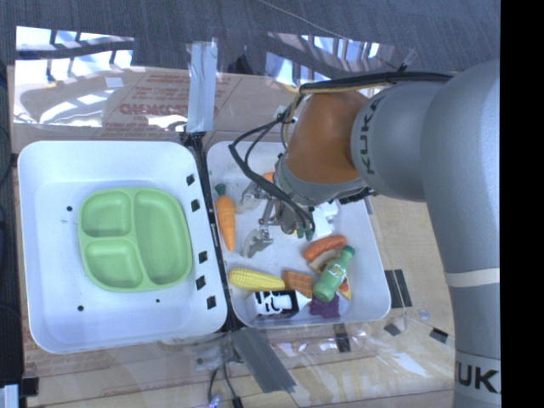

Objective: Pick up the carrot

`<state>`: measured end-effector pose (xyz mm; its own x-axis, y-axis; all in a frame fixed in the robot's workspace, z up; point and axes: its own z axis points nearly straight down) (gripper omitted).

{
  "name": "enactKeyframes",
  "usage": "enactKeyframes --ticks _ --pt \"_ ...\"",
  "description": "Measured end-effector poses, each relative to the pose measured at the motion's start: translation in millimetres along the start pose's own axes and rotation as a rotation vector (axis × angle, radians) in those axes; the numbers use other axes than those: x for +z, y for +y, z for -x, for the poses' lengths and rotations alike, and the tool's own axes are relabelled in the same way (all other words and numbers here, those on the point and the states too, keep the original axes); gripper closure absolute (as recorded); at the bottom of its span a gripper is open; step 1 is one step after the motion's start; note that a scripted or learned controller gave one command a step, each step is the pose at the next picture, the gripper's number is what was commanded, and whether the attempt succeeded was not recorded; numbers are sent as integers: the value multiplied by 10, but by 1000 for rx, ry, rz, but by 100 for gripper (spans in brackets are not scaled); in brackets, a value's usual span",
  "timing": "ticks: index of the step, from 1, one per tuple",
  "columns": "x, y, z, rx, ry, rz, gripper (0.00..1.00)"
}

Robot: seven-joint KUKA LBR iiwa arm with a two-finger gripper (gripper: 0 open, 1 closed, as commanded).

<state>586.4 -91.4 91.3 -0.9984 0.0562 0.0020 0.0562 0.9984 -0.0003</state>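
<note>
The slim orange plastic carrot with a green top (225,220) lay against the right bin's left wall (212,228). The metal two-finger gripper (270,228) hovered just beside it, empty and looking spread, probably lining up.

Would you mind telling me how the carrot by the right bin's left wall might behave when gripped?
The carrot looks like smooth moulded plastic, so probably stiff and light. Its round, tapering body may slip between the fingers or roll. It lies along the right bin wall, which likely crowds one side.
</note>
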Motion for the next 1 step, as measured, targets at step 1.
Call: enactKeyframes --ticks 1 --pt "-22 -146 642 132 -5 0 0"
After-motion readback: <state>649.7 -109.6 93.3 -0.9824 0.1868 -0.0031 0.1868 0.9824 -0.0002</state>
